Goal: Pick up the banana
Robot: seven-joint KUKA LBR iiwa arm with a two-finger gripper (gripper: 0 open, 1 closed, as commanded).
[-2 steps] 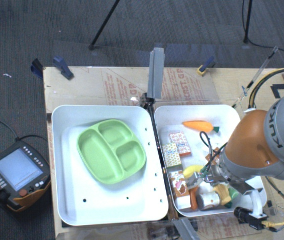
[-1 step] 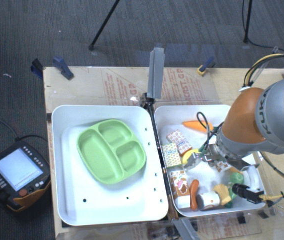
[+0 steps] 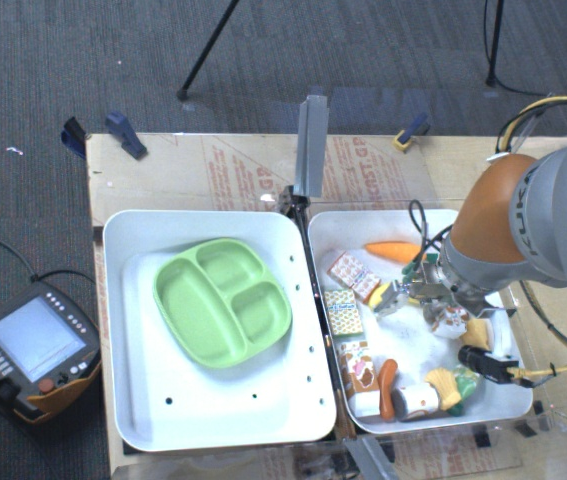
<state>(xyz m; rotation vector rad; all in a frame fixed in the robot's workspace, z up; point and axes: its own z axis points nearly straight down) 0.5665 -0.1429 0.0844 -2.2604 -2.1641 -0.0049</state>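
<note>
The gripper (image 3: 395,296) hovers beside small printed packets (image 3: 354,275), labels unreadable.

So the bench (image 3: 213,168) carries two bins side by side, and I'll place everything off the divider post (image 3: 312,148) standing at the back between them. Left of the post sits the left bin (image 3: 123,388), with a sectioned tray (image 3: 223,301) lying in its middle. Right of the post is the right bin (image 3: 508,403), where all the clutter is. A carrot (image 3: 394,252) lies nearest the post's side at the back, with a small packet (image 3: 354,275) just left of it. A flat box (image 3: 341,312) and another box (image 3: 360,368) run forward along the wall below the post. The arm (image 3: 513,223) reaches in from the right, its gripper (image 3: 413,290) over the bin's middle. A handheld pendant (image 3: 28,353) rests on the floor far left.
</note>
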